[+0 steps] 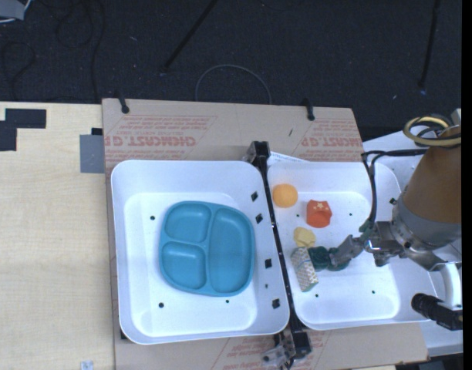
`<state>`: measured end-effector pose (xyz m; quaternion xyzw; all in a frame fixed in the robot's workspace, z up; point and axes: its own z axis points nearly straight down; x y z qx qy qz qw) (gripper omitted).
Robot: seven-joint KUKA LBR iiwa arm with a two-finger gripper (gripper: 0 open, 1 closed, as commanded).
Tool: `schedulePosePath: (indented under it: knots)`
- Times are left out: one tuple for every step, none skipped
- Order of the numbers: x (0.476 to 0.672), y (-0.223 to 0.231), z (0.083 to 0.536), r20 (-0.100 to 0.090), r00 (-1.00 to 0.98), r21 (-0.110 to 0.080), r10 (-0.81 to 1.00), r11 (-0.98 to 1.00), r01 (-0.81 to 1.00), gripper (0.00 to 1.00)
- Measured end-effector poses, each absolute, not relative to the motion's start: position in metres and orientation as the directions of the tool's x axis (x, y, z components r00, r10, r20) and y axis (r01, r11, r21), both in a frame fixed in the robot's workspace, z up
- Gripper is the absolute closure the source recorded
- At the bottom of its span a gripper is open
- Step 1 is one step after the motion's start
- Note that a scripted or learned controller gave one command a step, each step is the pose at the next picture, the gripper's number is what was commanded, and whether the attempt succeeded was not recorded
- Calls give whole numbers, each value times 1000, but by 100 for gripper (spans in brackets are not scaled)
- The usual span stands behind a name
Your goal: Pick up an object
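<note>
The right bin point(352, 303) holds several small objects. An orange ball point(284, 196) lies near its back left, and a red block point(318, 213) sits just right of the ball. In front of them are a yellow piece point(303, 237), a dark green object point(321, 257) and a silver patterned packet point(303, 268) by the left wall. My gripper point(338, 259) reaches in from the right, low over the bin, with its tip right against the dark green object. The gripper's own body hides how it meets that object.
The left bin point(136, 284) holds a blue divided plate point(207, 247). A black divider with clips point(271, 237) runs between the two bins. The arm's grey and orange body point(433, 199) hangs over the right bin's right edge. Cardboard point(220, 133) lies under both bins.
</note>
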<state>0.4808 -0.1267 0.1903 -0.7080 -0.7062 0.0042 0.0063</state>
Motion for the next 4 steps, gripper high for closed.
schedulePosePath:
  knots:
    - [483, -127, 195, 1, 1, -4, 1000, -1, 1000, 0]
    - [487, -130, 150, 2, 0, -7, 1000, 0, 1000, 0]
    - [484, -130, 87, 1, 1, -4, 1000, -1, 1000, 0]
    - [484, -131, 88, 2, 4, -3, 1000, -4, 1000, 0]
